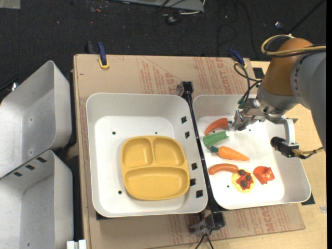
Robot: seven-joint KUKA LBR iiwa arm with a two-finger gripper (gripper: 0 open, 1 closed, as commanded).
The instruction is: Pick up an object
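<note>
The toy food is kept in the right bin (pixel 290 191) for picking. The hand (pixel 239 122) is hung low over the red sausage (pixel 216 124), beside the green piece (pixel 215 138). Whether it is apart or together cannot be told.

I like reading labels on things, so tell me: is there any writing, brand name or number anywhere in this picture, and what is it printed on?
Red printing runs in rows across the brown board under the two white bins; it is sideways or upside down to the camera and too blurred to read.
More of the same red print shows on the board's bottom right corner, also unreadable.
No readable text on the yellow divided plate, the toy foods or the arm.
</note>
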